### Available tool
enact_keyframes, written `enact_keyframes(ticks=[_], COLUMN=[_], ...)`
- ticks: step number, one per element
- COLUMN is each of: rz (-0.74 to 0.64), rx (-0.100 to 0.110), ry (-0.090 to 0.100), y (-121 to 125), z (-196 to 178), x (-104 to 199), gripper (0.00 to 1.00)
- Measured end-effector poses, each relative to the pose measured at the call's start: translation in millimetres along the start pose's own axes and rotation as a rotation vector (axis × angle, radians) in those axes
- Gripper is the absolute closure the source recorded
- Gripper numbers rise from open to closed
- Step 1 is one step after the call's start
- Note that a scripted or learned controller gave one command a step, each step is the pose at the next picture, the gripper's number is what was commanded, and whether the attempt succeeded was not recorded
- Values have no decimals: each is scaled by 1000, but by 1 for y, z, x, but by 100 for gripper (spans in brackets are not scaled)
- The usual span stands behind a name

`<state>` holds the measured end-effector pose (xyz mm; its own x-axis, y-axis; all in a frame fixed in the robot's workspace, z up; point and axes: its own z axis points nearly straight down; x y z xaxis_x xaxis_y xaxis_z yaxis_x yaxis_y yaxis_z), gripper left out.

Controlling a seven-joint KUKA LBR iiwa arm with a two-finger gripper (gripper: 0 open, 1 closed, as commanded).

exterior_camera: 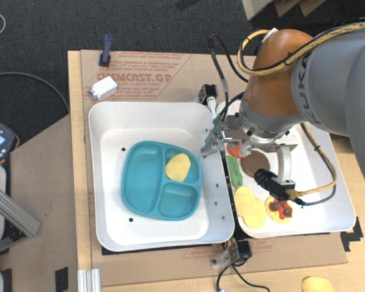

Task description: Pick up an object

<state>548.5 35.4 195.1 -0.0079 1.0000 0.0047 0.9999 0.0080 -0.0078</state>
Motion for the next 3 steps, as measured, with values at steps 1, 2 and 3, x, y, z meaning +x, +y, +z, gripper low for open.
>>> enact_keyframes(ticks=[1, 2, 3], rz=[8, 4, 1], rx=[-8, -15, -16], ry=[-4, -3, -1], y=[4, -26, -71], z=[-11, -82, -157], x=[-6, 22, 59], gripper=[100, 100, 100])
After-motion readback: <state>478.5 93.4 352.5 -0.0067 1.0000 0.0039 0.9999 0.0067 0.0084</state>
